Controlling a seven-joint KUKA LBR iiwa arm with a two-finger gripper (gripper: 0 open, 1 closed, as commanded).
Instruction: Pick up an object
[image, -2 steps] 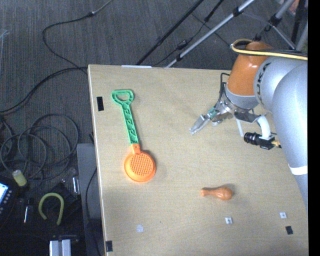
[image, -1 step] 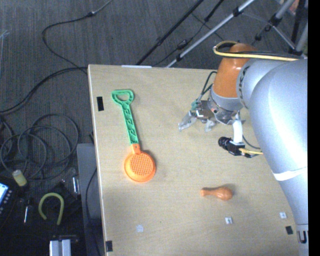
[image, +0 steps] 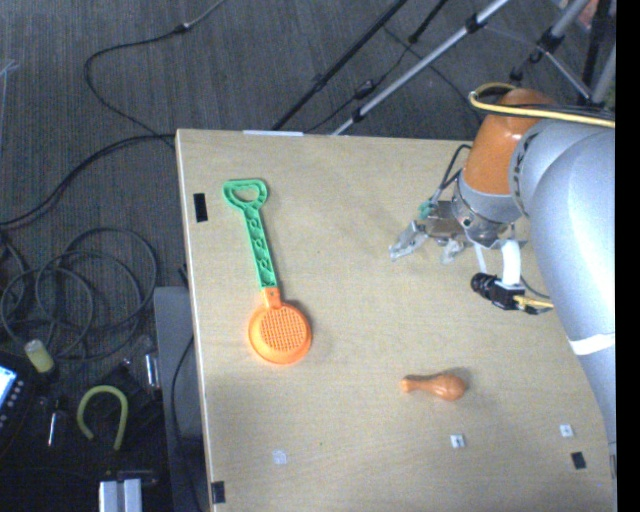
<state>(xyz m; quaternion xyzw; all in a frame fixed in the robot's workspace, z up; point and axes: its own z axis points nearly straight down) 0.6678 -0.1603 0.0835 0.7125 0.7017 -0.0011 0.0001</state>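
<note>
Low on the tabletop (image: 340, 440), an orange drumstick-like toy (image: 436, 385) lies with its long axis left-right, well below the gripper (image: 428, 240), whose fingers (image: 403, 246) are spread and hold nothing; a green-handled orange sieve (image: 268, 280) lies farther left.

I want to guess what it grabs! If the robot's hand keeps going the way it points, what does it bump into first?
The hand points left and downward, so it likely meets bare bench top first. Depth is hard to judge.

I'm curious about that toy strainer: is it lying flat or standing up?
Lying flat. The strainer rests on the bench, green handle pointing away, orange mesh head nearer the camera.
</note>
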